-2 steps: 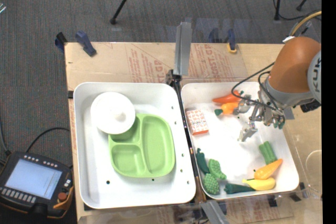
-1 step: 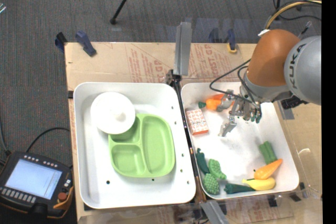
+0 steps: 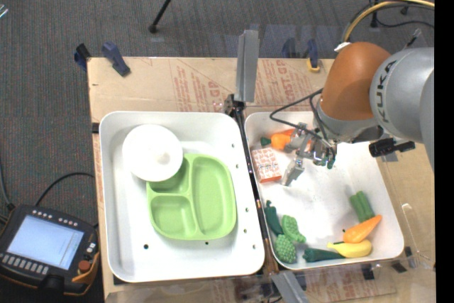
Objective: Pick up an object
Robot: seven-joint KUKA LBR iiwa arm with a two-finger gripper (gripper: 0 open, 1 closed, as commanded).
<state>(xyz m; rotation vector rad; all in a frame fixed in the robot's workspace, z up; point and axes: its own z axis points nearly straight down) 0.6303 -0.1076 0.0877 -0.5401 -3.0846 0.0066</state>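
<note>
Grey carpet is lying around a cardboard-topped surface (image 3: pixel 177 81) that is carrying two white bins. A green tray (image 3: pixel 202 199) is sitting in the left bin (image 3: pixel 113 223) with a white bowl (image 3: pixel 152 151) overlapping its upper left corner. Small toy foods are lying scattered in the right bin (image 3: pixel 386 181): a red-and-white box (image 3: pixel 267 165) by the left wall, an orange piece (image 3: pixel 281 140) above it, green pieces (image 3: pixel 286 238) along the lower left, and a cucumber (image 3: pixel 362 206), a carrot (image 3: pixel 363 228) and a banana (image 3: pixel 351 249) in the lower right corner.

The arm is reaching in from the right, and the end effector (image 3: pixel 296 168) is hanging over the upper left part of the right bin, just beside the box. Its fingers are looking spread apart with nothing between them, though they are small here.

Judging from this, the approach step is under way and nothing is being gripped yet. The next move is calling for lining up over the box or the orange piece, lowering, and closing without jamming against the bin wall.
</note>
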